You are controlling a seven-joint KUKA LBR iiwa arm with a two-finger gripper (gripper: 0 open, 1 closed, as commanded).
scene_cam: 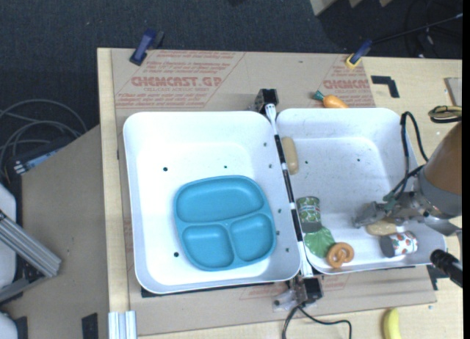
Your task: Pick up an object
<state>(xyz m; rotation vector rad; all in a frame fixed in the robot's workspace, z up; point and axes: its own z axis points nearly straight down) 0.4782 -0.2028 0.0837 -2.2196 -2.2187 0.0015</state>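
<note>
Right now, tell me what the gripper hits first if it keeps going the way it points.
Probably the flat tan oval object in the right white bin, just under the gripper, which points down and leftward. Depth is hard to judge from this slanted view.

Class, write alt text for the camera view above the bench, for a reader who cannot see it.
A robot arm reaches from the right into the right bin, its gripper low over small items near the front: a tan piece, a small donut, a green can. The left bin holds a blue divided plate.
</note>
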